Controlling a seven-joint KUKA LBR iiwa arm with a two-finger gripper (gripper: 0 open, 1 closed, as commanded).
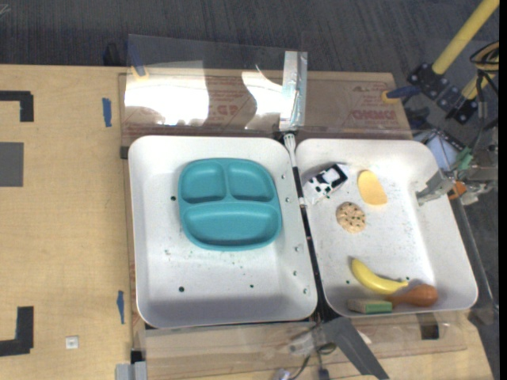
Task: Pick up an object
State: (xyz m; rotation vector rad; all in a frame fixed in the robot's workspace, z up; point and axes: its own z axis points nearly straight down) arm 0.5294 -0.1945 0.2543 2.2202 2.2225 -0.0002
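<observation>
The right bin (412, 244) holds several small items. A black-and-white checkered piece (326, 178) lies at its far left, with a yellow oval (371, 188) beside it and a speckled cookie (351, 217) just below. Near the front lie a banana (375, 278), a brown drumstick-shaped piece (417, 294) and a green-and-tan bar (369, 306). My gripper (442, 185) hangs over the right rim of this bin, apart from all the items and nearest the yellow oval. Nothing shows in its grasp.
A teal divided plate (230, 202) lies in the left bin (158, 275). A clear plastic sheet (214, 93) stands behind the bins. Yellow and black hardware with cables (451, 85) sits at the back right, and wooden bench (55, 236) lies to the left.
</observation>
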